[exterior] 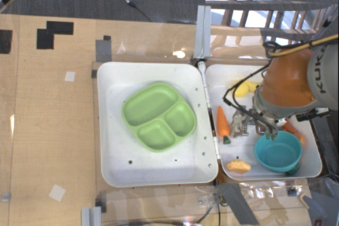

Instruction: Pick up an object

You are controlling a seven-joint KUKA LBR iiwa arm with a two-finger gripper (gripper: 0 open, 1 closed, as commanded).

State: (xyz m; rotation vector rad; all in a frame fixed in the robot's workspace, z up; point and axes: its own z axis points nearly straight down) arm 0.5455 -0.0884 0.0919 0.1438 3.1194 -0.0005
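Note:
My gripper (253, 127) hangs low in the right bin (233, 75), below the arm's orange band. It sits just right of a carrot (223, 123) that lies lengthwise by the bin's left wall, and just above the rim of a teal bowl (278, 152). A yellow item (242, 89) lies behind the gripper, partly hidden by a black cable. A small yellow-orange piece (239, 166) rests at the bin's front. Another orange item (294, 130) peeks out under the arm at the right. I see nothing held in the gripper.
The left bin (114, 166) holds a green three-part plate (159, 116) near its middle. A metal post (202, 29) and a rack stand behind the bins. The wall between the bins runs just left of the carrot.

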